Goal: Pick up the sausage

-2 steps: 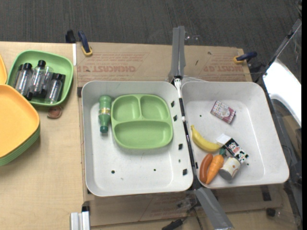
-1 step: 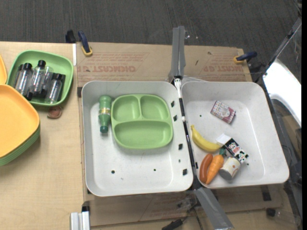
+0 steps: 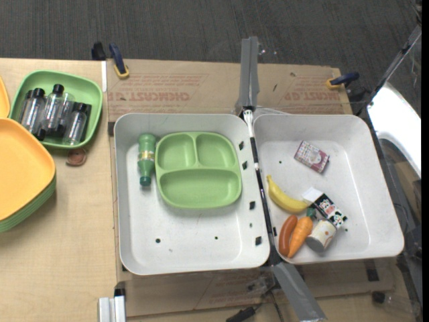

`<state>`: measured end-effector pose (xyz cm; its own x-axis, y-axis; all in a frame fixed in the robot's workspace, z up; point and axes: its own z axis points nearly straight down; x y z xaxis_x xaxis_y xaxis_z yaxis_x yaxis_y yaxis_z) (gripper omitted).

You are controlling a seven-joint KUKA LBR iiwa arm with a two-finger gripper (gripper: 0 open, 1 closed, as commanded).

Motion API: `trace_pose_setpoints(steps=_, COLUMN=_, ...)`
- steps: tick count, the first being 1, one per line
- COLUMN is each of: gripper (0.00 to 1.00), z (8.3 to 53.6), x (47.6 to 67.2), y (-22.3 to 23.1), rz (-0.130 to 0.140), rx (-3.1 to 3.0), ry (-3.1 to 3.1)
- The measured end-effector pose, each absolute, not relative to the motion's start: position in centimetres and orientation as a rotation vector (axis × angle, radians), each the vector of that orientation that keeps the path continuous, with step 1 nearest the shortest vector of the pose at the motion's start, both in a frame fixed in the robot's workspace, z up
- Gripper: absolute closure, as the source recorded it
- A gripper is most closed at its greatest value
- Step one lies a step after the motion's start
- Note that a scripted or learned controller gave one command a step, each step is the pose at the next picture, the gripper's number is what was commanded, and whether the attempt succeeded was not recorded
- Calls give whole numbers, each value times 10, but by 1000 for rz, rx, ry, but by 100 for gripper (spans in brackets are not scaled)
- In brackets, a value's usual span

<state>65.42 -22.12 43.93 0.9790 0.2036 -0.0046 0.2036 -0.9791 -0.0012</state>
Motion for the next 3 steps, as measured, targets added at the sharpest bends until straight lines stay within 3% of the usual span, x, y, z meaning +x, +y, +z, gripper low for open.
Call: trace_pose_setpoints(steps=3, gripper=100, z=439, x=654, y=-221, rz=7, rx=-3124, ry=-321)
